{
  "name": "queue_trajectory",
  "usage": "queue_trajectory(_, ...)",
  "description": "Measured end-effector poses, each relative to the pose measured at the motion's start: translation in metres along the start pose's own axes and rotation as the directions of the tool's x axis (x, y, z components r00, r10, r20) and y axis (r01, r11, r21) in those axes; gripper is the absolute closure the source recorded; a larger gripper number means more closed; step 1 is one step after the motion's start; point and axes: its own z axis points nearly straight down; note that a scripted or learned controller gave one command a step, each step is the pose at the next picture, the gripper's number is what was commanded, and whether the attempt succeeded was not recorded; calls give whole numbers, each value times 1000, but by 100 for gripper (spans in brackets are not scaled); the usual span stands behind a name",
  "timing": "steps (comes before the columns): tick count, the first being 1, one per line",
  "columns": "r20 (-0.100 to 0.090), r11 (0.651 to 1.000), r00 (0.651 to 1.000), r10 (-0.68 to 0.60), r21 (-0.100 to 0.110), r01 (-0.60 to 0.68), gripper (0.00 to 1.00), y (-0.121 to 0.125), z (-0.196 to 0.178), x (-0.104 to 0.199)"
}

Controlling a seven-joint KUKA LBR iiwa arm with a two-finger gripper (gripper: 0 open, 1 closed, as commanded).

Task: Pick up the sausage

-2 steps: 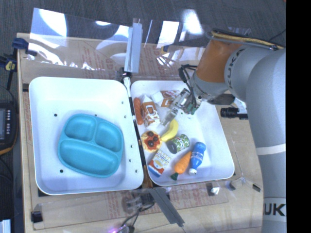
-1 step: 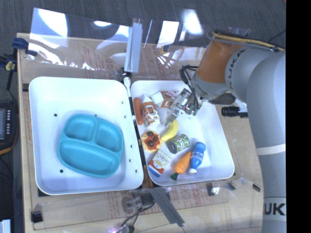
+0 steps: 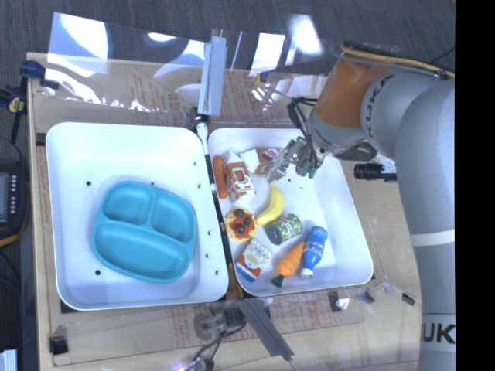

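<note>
The sausage (image 3: 220,175), a short red-orange link, lies along the left wall of the right bin (image 3: 349,207), next to a small carton (image 3: 240,181). My gripper (image 3: 283,166) hangs over the upper middle of that bin, to the right of the sausage and apart from it. Its tip points down and left, close to a small brown and white item (image 3: 267,158). Nothing is visibly held.
The right bin also holds a banana (image 3: 271,205), a green can (image 3: 287,228), a blue bottle (image 3: 312,249), a carrot (image 3: 288,260), a pizza slice toy (image 3: 240,224) and a snack pack (image 3: 254,257). A blue divided plate (image 3: 145,229) sits in the left bin (image 3: 69,153).
</note>
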Motion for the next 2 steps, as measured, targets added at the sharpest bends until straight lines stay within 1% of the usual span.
queue_trajectory(1, -26, 1000, 1000, -1, 9, 1, 0, -2, 2, 4)
queue_trajectory(2, -20, 995, 995, -98, 10, 99, 0, -7, 12, 2)
